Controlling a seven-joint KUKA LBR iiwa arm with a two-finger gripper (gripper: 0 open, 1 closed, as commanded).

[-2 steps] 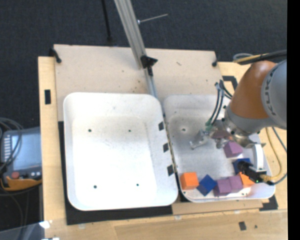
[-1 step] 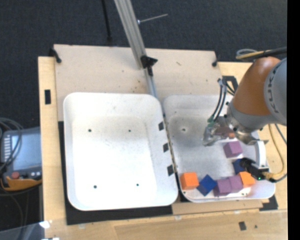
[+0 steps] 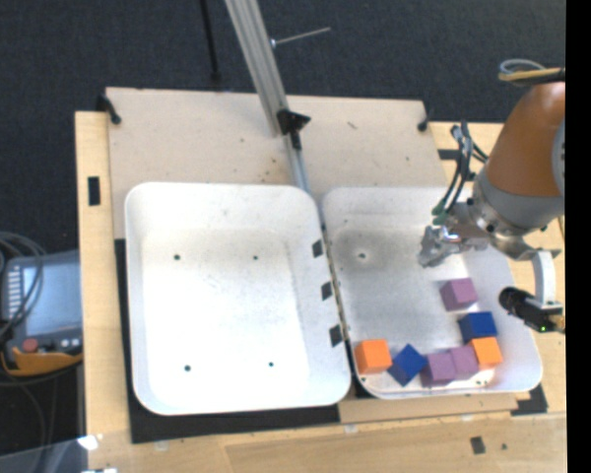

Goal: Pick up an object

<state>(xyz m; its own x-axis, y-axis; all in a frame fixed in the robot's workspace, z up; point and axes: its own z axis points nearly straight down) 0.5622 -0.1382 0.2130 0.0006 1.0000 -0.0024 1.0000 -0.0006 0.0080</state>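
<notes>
Currently the gripper (image 3: pixel 435 249) hovers over the right bin (image 3: pixel 374 225); its jaw state cannot be told. The nearest purple cube (image 3: pixel 458 294) lies at its five o'clock, near but apart.

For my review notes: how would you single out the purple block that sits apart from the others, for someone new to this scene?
Start at the right-hand white bin, the one under the grey and orange arm. Most coloured blocks crowd its near edge; look a little up from them, just below the gripper. The lone purple cube there touches no other block, unlike the two purple blocks pressed together in the bottom row.
</notes>
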